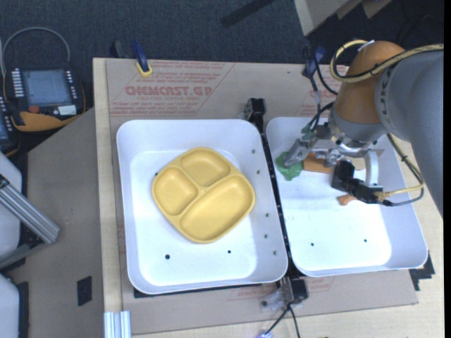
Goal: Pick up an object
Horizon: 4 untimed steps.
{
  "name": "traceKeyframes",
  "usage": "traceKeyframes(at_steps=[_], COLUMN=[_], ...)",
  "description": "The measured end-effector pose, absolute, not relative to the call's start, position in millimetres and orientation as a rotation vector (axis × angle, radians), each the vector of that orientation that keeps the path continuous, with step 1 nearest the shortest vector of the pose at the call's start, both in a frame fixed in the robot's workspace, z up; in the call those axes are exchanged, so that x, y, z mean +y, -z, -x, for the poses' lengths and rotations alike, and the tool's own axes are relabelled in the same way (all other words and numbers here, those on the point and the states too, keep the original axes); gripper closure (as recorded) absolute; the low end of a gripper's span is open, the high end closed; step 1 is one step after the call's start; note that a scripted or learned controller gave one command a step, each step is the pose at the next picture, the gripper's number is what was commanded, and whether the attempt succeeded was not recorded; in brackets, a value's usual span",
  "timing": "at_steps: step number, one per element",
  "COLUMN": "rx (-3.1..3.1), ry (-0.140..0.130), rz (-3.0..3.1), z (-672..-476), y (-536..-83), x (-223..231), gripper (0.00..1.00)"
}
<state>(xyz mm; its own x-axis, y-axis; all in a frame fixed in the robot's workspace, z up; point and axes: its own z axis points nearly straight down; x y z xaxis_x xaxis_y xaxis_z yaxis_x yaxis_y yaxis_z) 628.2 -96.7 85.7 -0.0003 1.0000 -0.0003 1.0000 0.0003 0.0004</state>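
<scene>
Beside the tool (325, 153), a green object (287, 166) lies toward the left bin (134, 210)

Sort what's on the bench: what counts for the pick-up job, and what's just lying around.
For the job:
- gripper, low in the right bin
- green object beside it
- orange object, partly hidden

Lying about:
- yellow divided plate in the left bin
- handheld screen unit, off the bench
</scene>
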Motion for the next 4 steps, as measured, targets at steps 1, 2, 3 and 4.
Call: traceKeyframes(at_steps=[1, 2, 3, 4], rx=[2.212, 2.218, 2.218, 2.219], ry=[-0.009, -0.006, -0.008, -0.006], rz=[-2.213, -2.216, -2.214, -2.216], z=[-631.2, -636.0, -638.3, -639.4], y=[-101.3, -165.3, -226.5, -272.4], x=[-98.2, -95.9, -87.6, -87.6], gripper=[1.00, 1.00, 1.00, 1.00])
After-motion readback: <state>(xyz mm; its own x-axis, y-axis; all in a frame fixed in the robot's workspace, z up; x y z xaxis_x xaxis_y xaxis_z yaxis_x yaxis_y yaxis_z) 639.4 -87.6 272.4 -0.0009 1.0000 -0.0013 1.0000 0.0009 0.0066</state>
